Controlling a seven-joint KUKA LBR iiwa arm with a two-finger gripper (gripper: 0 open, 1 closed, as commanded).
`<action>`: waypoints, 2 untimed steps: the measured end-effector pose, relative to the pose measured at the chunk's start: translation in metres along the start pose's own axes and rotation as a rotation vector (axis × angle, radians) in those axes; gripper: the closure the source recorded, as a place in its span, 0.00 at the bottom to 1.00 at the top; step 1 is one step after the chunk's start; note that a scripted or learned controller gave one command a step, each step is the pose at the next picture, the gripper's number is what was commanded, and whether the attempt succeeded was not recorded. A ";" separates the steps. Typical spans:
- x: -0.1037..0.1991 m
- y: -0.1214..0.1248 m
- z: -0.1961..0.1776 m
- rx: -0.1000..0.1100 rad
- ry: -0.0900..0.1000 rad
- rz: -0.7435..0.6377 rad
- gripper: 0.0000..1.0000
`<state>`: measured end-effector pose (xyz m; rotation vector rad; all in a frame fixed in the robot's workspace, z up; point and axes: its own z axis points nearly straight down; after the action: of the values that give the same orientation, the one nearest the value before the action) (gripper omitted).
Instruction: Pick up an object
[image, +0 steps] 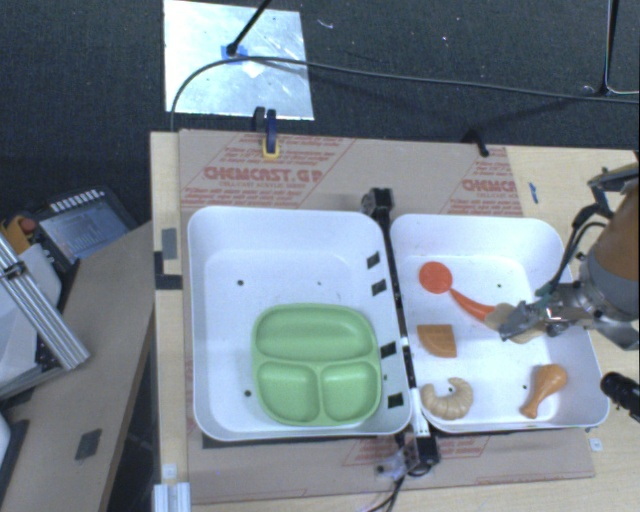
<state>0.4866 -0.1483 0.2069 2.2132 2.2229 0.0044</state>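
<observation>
The right bin (540, 240) holds several items. An orange spoon (436, 278) has its round bowl at the upper left and its handle running down to the right. Below it lie a tan wedge like a bread piece (438, 341), a curled beige shrimp-like piece (449, 399) and a brown toy drumstick (543, 388). My gripper (520, 322) reaches in from the right and sits low in this bin, right at the tip of the spoon's handle. Whether it touches the handle is unclear. The drumstick lies just below it.
The left bin (230, 250) holds a green three-compartment plate (315, 362) at its front. A black divider strip (392, 300) runs between the bins. Cables cross the dark floor behind the bench, and equipment stands at the left.
</observation>
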 end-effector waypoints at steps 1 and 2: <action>0.000 0.002 -0.033 0.001 0.000 0.000 1.00; 0.059 0.009 -0.039 0.002 0.002 -0.004 1.00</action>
<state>0.4948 -0.0893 0.2458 2.2108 2.2294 0.0037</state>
